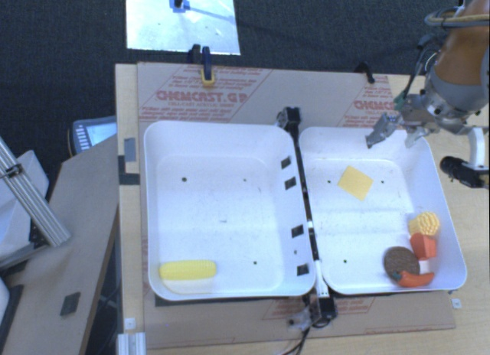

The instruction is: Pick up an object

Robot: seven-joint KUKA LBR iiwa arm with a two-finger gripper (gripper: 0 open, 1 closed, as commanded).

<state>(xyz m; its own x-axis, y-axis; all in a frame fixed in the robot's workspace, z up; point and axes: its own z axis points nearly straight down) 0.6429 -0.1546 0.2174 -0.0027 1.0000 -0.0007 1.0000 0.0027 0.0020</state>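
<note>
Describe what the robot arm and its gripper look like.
The arm shows an orange band above a grey wrist section. Thin dark cables run alongside it. The gripper is pale grey metal ending in two slim fingers.

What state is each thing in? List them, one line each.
Gripper: open, holding nothing, above the far edge of the right bin.
Yellow square: lying flat in the right bin, untouched.
Corn cob: lying on its side in the left bin, near corner.
Toy food pile: bunched together in the right bin's near right corner.
</note>
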